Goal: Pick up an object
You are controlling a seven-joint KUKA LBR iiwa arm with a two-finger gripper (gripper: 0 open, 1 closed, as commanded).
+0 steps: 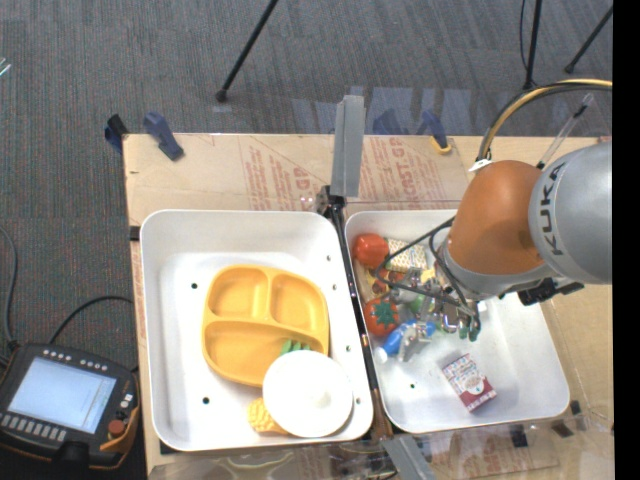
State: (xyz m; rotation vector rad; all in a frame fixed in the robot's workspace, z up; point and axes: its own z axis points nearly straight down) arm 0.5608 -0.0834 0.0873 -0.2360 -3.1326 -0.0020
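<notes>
The arm is reaching into the right bin (530, 393), its hand (440, 318) hanging over the toy cluster (392, 320) just left of the small carton (468, 382). Whether the hand is apart or together, I cannot tell. Nothing looks gripped yet; next comes settling on one toy and closing.

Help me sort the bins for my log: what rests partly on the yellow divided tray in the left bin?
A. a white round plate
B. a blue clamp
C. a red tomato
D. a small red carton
A: the white round plate overlaps the near right corner of the yellow tray in the left bin; the small carton lies in the right bin.
</notes>
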